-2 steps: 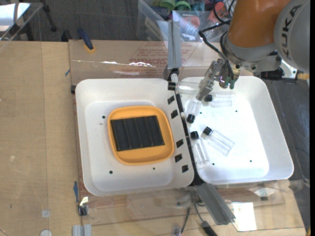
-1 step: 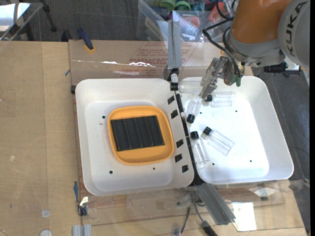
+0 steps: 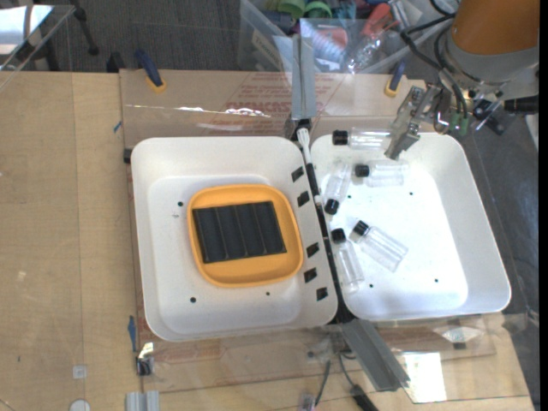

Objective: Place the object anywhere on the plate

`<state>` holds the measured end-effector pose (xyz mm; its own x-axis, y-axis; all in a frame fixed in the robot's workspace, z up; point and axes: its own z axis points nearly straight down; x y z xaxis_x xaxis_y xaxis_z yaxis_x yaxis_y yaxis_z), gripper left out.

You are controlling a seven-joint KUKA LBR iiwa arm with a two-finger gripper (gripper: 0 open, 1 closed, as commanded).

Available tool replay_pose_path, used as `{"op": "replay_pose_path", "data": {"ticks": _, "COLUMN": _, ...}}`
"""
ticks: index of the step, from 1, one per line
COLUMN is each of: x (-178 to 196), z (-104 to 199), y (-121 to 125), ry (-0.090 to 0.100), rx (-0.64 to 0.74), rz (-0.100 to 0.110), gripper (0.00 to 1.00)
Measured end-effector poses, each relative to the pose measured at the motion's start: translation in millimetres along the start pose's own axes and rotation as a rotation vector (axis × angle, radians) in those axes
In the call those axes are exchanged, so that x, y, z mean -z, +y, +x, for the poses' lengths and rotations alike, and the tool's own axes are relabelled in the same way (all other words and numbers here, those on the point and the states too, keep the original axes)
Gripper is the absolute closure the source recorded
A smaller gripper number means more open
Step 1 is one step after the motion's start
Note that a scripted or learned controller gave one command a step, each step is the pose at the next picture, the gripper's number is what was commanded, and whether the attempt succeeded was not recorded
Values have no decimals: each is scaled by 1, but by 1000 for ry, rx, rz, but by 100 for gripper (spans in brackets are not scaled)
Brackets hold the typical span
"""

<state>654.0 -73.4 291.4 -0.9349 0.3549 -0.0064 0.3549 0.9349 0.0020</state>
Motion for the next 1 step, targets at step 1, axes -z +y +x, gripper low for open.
{"op": "replay_pose_path", "data": {"ticks": 1, "x": -45, "z": 7, "y": 17, "ry": 4, "rx": 225, "rz": -1, "gripper": 100}}
